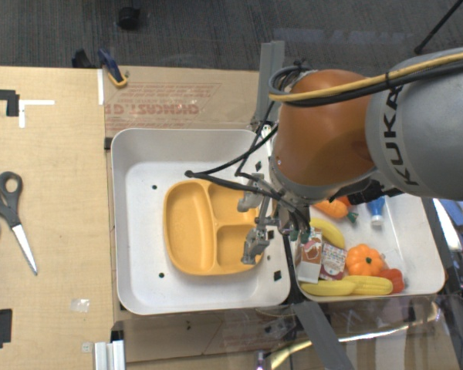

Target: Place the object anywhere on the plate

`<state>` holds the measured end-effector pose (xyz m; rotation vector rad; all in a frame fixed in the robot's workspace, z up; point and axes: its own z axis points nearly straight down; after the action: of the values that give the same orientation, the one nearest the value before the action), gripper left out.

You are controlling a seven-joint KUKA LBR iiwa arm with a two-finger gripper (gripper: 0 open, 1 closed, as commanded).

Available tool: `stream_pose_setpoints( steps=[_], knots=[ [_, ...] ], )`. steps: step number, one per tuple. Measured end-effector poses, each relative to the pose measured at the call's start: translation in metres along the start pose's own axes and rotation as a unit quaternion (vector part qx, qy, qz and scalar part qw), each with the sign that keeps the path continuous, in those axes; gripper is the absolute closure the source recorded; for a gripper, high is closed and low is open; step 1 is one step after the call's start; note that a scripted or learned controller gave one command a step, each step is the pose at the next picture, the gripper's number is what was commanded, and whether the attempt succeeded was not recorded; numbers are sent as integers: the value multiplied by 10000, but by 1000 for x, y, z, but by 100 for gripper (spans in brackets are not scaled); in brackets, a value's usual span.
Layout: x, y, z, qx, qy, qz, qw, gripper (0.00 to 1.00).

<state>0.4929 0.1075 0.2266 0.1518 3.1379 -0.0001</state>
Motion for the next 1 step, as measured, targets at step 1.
stream_pose_setpoints(
  steps=[1],
  knots=[
    [-2, -1, -9, -5, -11, 21, 10000, 100]
  ],
)
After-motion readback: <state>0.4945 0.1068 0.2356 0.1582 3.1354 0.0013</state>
